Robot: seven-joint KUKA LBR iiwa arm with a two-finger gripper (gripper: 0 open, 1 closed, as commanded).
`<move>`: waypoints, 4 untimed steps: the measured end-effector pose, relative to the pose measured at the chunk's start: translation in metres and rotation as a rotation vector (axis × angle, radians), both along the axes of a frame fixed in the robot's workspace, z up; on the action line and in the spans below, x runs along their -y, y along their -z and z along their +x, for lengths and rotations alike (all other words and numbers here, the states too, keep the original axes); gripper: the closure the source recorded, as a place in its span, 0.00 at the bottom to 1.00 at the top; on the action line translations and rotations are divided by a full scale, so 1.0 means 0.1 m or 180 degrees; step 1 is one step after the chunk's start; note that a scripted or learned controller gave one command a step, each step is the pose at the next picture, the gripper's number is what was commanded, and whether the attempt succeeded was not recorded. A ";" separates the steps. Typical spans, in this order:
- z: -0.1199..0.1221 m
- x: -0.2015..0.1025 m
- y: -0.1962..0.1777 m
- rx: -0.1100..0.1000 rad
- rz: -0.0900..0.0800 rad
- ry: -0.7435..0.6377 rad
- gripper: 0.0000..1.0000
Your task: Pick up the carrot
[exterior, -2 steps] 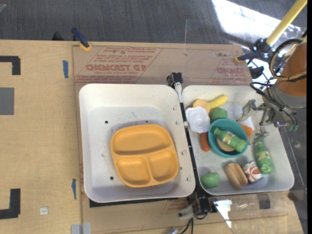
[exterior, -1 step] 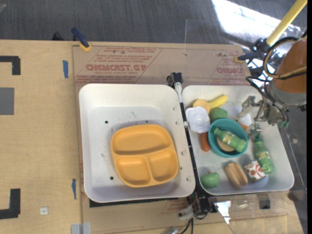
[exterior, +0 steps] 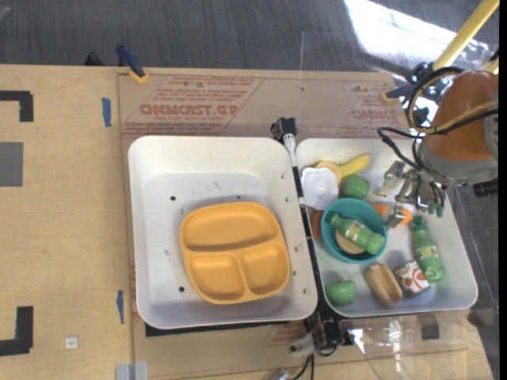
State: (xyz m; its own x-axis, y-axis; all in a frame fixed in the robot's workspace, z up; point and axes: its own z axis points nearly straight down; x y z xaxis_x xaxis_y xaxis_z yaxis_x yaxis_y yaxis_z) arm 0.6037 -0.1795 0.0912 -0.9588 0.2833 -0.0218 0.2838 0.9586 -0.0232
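Carrot: an orange sliver in the right bin, just right of the teal bowl, touching or nearly touching its rim.
Gripper: directly over the carrot, just up-right of the bowl.
Finger state: cannot tell.
Carrot axis: seems to run left-right; mostly hidden.
Key relation: carrot straight below, so the move looks like a short descent.
Risk: bowl rim and green bottle crowd it.

Red "CHEMCAST GP" print, upside down, on brown protective sheet behind bins.
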 end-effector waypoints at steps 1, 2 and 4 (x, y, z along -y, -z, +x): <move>-0.30 0.47 0.03 -0.0008 0.0084 0.0678 0.00; 0.44 0.43 0.04 -0.0008 0.0097 0.1010 0.00; -0.27 -0.06 0.02 -0.0005 0.0089 0.0502 0.00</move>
State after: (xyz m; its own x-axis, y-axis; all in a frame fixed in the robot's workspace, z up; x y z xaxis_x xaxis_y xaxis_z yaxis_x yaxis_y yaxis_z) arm 0.5772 -0.1732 0.0894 -0.9023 0.4309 -0.0102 0.4309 0.9024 0.0024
